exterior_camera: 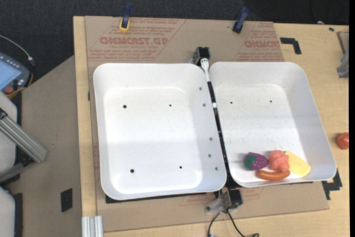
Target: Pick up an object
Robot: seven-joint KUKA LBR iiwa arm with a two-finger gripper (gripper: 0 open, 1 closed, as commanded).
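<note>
Two shallow white bins lie side by side on the bench, the left bin and the right bin. In the right bin's near corner several toy foods are bunched together: a purple grape bunch, a pink-red piece, a yellow piece and an orange-brown sausage lying in front of them.
The bins rest on a brown cardboard sheet held by a yellow-blue clamp and a blue clamp at its far edge. A small orange object sits on the bench right of the right bin. A cable runs off the near edge.
</note>
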